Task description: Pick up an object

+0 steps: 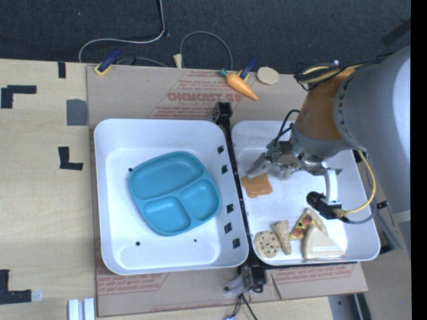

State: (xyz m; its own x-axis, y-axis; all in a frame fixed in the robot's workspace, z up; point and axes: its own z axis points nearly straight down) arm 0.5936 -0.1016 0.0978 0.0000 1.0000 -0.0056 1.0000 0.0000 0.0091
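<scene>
My gripper (272, 171) is low over the left half of the right bin (360, 245), and its fingers stand apart, so it is open. One fingertip (255, 171) rests at the top edge of a flat orange-brown toast slice (259, 187) on the bin floor. Nothing is between the fingers. Along the bin's front edge lie a chocolate-chip cookie (267, 243), a small tan piece (283, 235), a pizza slice (305, 223) and a pale sandwich wedge (323, 244).
The left bin (113, 145) holds a blue divided plate (175, 192). A black divider (230, 179) separates the bins. Behind them a toy carrot (241, 85) and a tan disc (268, 76) lie on the cardboard. The arm's bulk (373, 112) overhangs the right bin's back right.
</scene>
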